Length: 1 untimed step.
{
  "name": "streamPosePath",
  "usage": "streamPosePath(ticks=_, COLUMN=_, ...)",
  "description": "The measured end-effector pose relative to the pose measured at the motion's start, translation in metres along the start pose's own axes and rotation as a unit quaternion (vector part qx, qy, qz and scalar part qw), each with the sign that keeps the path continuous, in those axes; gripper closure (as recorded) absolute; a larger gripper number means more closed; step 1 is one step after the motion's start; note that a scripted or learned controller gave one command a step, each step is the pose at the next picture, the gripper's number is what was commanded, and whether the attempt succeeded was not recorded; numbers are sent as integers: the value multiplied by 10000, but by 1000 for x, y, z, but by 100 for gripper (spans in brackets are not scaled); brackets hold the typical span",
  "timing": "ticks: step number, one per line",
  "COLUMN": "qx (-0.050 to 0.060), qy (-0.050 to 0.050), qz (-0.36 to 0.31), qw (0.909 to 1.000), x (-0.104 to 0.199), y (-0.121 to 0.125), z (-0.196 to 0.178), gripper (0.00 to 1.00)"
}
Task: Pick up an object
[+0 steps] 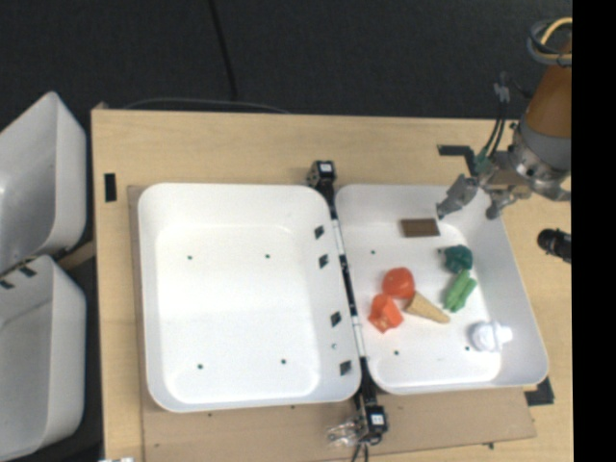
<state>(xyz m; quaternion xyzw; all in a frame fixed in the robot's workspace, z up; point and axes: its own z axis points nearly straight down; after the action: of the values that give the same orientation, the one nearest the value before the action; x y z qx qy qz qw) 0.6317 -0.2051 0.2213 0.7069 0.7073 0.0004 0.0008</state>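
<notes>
On the left of the wooden bench [115, 287] we see the left bin [236, 354], a shallow white tray with small dark dots on its floor. Between it and the right bin [515, 354] runs a seam with black clips, a small black fixture at the far end and a metal clip at the near end. Inside the right bin, going left to right, we find an orange-red block [384, 314] touching a red rounded piece [398, 282] just beyond it, then a tan cone [427, 308] lying on its side beside both. Farther back lies a flat brown rectangle [419, 227], apart from the rest. Next come a dark green lump [457, 256] and, just nearer, a lighter green oblong piece [459, 291], and toward the near right corner a white bottle-like object [489, 336]. Above the far right corner of that bin hangs the gripper [476, 200], its two fingers spread apart with nothing between them, well clear of the brown rectangle below.
</notes>
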Motion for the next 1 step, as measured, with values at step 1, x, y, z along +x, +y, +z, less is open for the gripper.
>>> streamPosePath(ticks=1, qx=48, qy=10, qz=-17, qw=10000, x=31, y=6, z=128, gripper=0)
